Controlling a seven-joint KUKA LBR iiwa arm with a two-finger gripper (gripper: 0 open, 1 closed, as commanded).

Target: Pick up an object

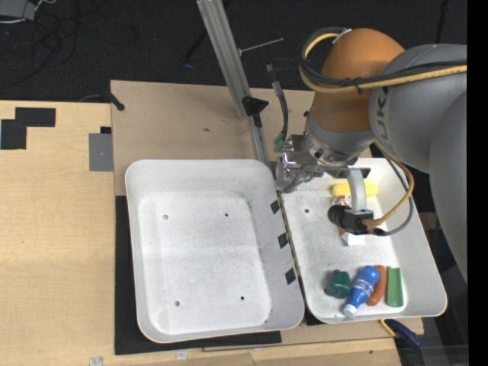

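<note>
The gripper [293, 165] hangs over the white right bin's [314, 242] far-left corner; spread or closed, I cannot tell. By the bin's near edge lie a blue bottle [361, 287], slanted with its white cap nearest, a smooth green stick [394, 287] pointing near-to-far, and a lumpy teal block [337, 283].

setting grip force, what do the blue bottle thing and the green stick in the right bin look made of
Blue bottle shape: probably smooth hard plastic, judging by its even colour, faint sheen and white cap end. Green stick: likely moulded plastic too, flat saturated colour, slightly matte; too small here to rule out rubber or foam.
</note>
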